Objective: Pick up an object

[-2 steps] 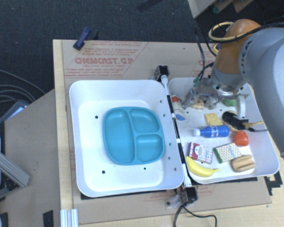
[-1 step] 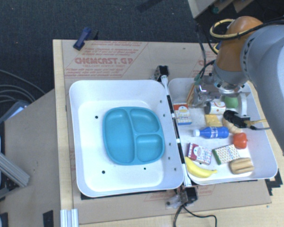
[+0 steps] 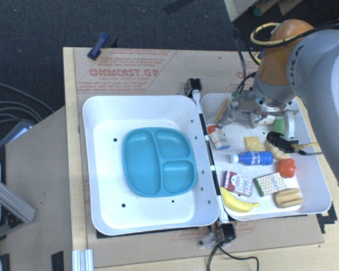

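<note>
Banana [image 3: 238, 202] nearest, right bin [image 3: 322, 192] | hand [image 3: 250, 113] over bin's far end, finger state unclear | arm hides far corner

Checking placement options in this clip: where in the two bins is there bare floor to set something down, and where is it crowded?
Left bin: bare white floor rings the blue divided plate, widest toward its left wall. Right bin: crowded; banana, blue bottle and bread piece fill it, with the gripper over its far end.

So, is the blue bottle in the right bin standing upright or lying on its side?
Lying on its side. The blue bottle stretches flat across the floor of the right bin, its white cap pointing toward the left bin.
</note>
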Motion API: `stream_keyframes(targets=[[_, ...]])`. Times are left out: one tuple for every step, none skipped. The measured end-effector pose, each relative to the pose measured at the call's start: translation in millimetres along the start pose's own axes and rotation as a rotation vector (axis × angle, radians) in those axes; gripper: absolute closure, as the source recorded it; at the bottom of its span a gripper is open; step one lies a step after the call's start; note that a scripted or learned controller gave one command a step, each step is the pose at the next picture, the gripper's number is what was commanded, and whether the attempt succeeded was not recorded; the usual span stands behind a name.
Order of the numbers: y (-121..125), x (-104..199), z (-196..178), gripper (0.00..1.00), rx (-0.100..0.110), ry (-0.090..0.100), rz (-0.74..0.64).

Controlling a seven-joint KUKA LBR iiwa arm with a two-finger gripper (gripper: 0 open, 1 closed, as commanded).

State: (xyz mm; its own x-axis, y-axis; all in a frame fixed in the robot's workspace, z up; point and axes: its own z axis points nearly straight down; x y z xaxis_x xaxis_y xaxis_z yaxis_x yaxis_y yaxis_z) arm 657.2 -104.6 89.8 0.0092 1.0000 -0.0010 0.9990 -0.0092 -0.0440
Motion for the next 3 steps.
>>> stream_keyframes(targets=[[9,11,5,0.00,-0.041,0.001,-0.009],[8,10,-5,1.00,-0.036,0.001,-0.008],[5,103,-96,1.00,-0.046,0.002,-0.011]])
